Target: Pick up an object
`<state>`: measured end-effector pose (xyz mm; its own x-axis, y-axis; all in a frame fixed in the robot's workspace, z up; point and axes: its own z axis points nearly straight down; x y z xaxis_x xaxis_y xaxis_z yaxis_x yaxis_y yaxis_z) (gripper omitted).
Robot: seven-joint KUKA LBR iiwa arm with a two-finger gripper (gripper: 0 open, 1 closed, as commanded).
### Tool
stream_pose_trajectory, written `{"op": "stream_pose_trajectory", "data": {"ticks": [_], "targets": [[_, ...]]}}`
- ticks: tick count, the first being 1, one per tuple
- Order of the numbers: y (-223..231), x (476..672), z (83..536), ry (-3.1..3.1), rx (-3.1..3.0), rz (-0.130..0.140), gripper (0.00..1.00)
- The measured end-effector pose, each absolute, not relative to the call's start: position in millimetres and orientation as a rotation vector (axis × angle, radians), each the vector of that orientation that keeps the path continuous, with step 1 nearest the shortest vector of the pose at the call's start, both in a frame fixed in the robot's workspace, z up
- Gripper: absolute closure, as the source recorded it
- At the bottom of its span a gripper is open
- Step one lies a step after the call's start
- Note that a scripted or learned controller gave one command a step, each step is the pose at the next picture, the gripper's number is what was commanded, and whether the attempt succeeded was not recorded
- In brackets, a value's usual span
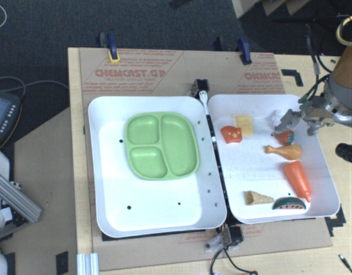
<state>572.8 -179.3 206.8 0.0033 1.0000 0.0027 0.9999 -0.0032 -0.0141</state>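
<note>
Nearest the camera, a watermelon slice (290,204) and a cone-like wedge (257,197) lie at the right bin's (330,179) front edge. Gripper (300,123) hovers over a small red piece (284,137), fingers spread wide, holding nothing. Risk: the drumstick (283,150) just beside it gets bumped, or the fingers close on air. Count: two bins, seven toy foods including carrot (297,179), cheese (244,125) and red block (232,134); one green divided plate (162,145) in the left bin (107,193).
</note>
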Motion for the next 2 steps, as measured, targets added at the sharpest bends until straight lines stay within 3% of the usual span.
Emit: {"op": "stream_pose_trajectory", "data": {"ticks": [1, 2], "targets": [[-179, 575.7, 215, -2.222, -2.222, 0.000, 0.00], [-174, 577.0, 173, -2.220, -2.218, 0.003, 0.00]]}}
